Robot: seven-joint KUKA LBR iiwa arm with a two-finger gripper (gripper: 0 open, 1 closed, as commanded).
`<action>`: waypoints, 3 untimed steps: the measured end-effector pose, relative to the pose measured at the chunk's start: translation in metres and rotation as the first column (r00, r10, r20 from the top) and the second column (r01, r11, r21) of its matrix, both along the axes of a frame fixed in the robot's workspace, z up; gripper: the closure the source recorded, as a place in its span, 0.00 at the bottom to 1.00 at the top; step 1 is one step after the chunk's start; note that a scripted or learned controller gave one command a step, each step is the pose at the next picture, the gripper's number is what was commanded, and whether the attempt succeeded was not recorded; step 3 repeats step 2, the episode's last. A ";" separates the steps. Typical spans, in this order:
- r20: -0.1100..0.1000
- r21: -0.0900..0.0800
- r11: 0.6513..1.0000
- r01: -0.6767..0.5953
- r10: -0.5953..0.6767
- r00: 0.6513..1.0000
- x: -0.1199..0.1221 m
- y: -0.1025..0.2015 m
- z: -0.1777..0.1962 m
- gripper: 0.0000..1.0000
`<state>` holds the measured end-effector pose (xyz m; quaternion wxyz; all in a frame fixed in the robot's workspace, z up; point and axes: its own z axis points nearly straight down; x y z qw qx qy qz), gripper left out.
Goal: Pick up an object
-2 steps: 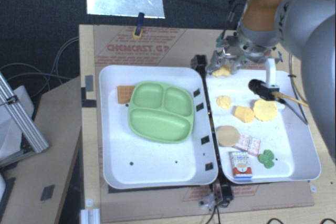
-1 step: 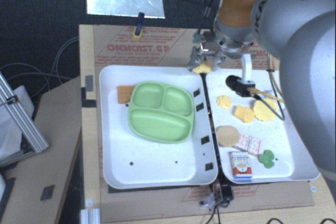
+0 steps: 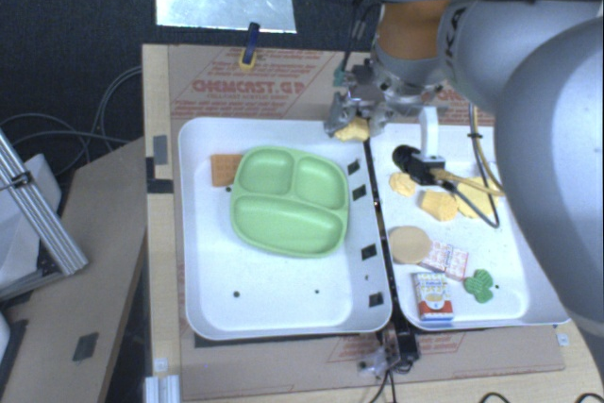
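Divided plate (image 3: pixel 288 201): pale green, plain.
Bins (image 3: pixel 203 231): white.
Cracker (image 3: pixel 224 169): orange-brown.
Round flat piece (image 3: pixel 410 243): tan.
Small packet (image 3: pixel 446 259): white with a red pattern.
Little carton (image 3: pixel 433 293): white, red and blue, with an orange picture.
Broccoli toy (image 3: pixel 480 284): green.
Lumps (image 3: pixel 438 205): yellow.
Arm (image 3: pixel 528 61): grey, with an orange band.
Board under bins (image 3: pixel 274 80): brown cardboard with red letters.
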<state>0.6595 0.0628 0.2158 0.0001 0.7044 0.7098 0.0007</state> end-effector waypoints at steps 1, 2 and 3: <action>0.001 0.000 1.000 0.001 -0.001 1.000 0.003 0.004 0.015 1.00; 0.000 -0.002 1.000 0.008 -0.008 1.000 0.005 -0.008 -0.002 1.00; 0.000 -0.002 1.000 0.008 -0.008 1.000 0.005 -0.008 -0.002 1.00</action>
